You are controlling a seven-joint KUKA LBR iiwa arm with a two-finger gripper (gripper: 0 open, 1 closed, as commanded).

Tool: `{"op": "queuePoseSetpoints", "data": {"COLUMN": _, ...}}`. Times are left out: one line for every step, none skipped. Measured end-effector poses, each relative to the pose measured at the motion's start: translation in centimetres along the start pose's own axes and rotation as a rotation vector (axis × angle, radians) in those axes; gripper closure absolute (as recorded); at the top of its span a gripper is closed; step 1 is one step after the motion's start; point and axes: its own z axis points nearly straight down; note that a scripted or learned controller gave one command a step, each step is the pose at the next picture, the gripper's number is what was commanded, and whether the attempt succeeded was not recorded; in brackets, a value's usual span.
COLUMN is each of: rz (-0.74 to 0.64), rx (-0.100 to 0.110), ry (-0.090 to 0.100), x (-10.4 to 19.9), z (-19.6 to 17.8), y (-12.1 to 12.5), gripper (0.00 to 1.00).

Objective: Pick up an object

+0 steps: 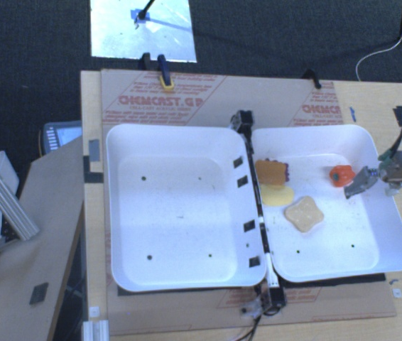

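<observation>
Two white bins (187,137) on the bench: I judge the approach under way, my gripper (361,182) at the right bin's rim beside the orange object (341,175), holding nothing, its opening indiscernible; next, centre above and descend.

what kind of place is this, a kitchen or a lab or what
Most likely a robotics lab bench, not a kitchen. Two white bins sit clamped on a board, the right one holding toy-like food such as a bread slice and an orange piece, with a robot gripper reaching in.
</observation>
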Motion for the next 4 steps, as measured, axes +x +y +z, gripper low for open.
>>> {"op": "queuePoseSetpoints", "data": {"rz": -0.001, "rx": -0.021, "ry": -0.010, "x": -5.1, "z": -18.4, "y": 4.0, "gripper": 0.00}}
{"op": "queuePoseSetpoints", "data": {"rz": -0.007, "rx": -0.007, "ry": -0.004, "x": -4.8, "z": -18.5, "y": 4.0, "gripper": 1.00}}
{"op": "queuePoseSetpoints", "data": {"rz": -0.008, "rx": -0.005, "ry": 0.000, "x": 0.8, "z": -21.6, "y": 7.5, "gripper": 1.00}}
{"op": "queuePoseSetpoints", "data": {"rz": -0.011, "rx": -0.004, "ry": 0.003, "x": 9.3, "z": -23.3, "y": 9.6, "gripper": 1.00}}
